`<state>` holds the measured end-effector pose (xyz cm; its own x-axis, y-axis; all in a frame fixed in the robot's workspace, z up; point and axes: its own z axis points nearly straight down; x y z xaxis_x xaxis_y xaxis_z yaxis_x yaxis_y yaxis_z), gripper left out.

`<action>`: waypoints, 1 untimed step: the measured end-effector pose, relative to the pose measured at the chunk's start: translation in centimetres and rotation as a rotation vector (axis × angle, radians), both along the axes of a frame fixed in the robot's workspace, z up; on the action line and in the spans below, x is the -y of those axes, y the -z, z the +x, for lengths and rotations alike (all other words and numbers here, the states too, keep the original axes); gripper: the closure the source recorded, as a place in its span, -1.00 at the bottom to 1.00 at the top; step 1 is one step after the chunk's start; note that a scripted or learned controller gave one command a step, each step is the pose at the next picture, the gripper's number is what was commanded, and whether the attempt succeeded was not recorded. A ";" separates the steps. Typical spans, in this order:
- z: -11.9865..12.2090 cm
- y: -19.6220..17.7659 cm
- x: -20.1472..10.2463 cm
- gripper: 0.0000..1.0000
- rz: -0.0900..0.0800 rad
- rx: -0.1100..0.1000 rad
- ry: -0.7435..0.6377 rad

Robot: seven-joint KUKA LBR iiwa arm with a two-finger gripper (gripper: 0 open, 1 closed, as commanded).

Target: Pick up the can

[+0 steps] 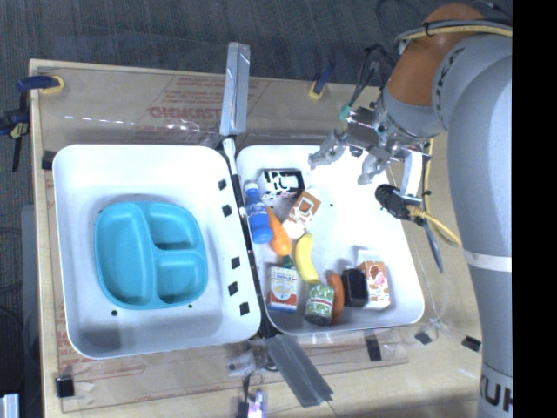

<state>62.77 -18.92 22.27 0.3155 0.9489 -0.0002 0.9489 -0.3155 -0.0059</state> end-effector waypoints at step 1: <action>-11.4 2.5 1.1 -1.00 0.001 -0.001 -0.175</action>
<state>51.41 -20.05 19.79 0.1454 0.9894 0.0006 0.9893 -0.1454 -0.0067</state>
